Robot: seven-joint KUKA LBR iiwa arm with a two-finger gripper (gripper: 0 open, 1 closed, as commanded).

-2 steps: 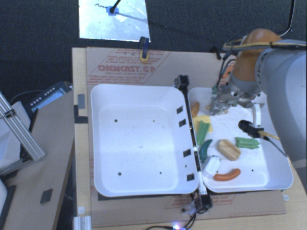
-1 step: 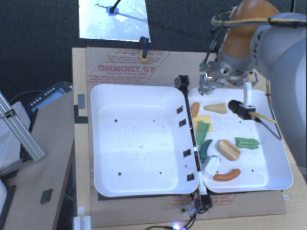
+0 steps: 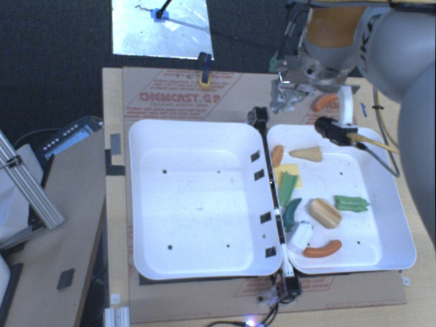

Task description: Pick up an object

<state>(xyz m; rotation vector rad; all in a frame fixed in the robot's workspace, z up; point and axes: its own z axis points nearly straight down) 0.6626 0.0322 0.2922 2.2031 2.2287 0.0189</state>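
**Gripper raised over the far rim of the right bin; finger state unresolved**

The arm (image 3: 381,39) is seen entering from 2 o'clock, its orange band at the top of the view. The gripper (image 3: 287,99) is located at about 1 o'clock from the centre of the view, over the cardboard just beyond the far rim of the right bin (image 3: 398,240). Whether anything is gripped or touched cannot be told; the metal parts there are small and blurred. An orange item (image 3: 325,101) is noted just beside the gripper at its 3 o'clock, partly hidden, contact undetermined.

Contents of the right bin, placed by clock direction from the bin's centre:
- tan triangular wedge (image 3: 306,154) at 12 o'clock
- small orange piece (image 3: 276,155) at 11 o'clock, against the dividing rim
- yellow flat piece (image 3: 286,172) at 10 o'clock, with a green strip (image 3: 288,186) lying partly over it
- dark teal curved piece (image 3: 291,212) at 8 o'clock
- white block (image 3: 300,235) at 7 o'clock
- orange sausage shape (image 3: 322,249) at 6 o'clock
- tan bread roll (image 3: 325,213) near the centre
- green leafy piece (image 3: 351,203) at 3 o'clock

All of these are recorded as lying on the bin floor, well apart from the gripper.

A black connector with a yellow cable (image 3: 340,132) is seen over the far right part of the bin. The left bin (image 3: 146,251) is recorded at 9 o'clock.
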